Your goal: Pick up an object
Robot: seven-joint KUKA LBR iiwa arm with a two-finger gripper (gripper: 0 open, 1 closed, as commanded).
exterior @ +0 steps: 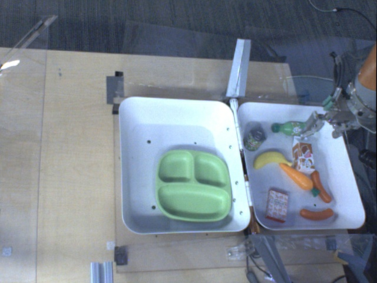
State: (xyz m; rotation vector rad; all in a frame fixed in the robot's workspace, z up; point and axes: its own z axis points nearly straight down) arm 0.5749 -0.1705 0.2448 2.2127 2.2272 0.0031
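Gripper (311, 125) over right bin (353, 217), beside green bottle (287, 128); finger state can't tell (too small). Risk: bottle rolls off, or carton (303, 155) gets nudged.

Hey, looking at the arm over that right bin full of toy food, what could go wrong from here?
The gripper sits at the bin's back edge beside the green bottle; a round bottle lying flat may roll away.

The carrot, carton and banana lie packed together, so a grab there might catch two or nudge neighbours.

The bin wall is close; fingers could clip it.
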